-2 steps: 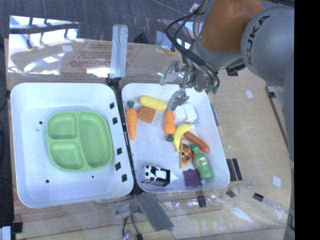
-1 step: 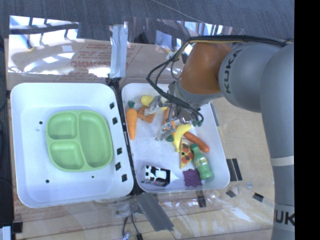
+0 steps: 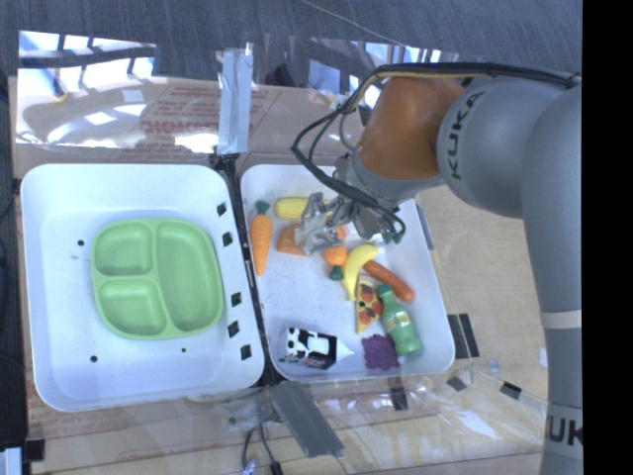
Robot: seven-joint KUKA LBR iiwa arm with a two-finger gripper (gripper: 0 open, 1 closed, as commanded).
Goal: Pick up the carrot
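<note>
At the frame's centre, the gripper (image 3: 318, 224), its state impossible to tell, hangs amid crowded toy food while the carrot (image 3: 260, 241) lies left against the bin wall (image 3: 243, 265), risking a wrong grab.

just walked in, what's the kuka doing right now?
Going for the carrot, which lies against the left wall of the right bin, untouched. The pincer is down in that bin's upper part, right of the carrot, among other toy food. A green divided plate sits in the left bin.
</note>
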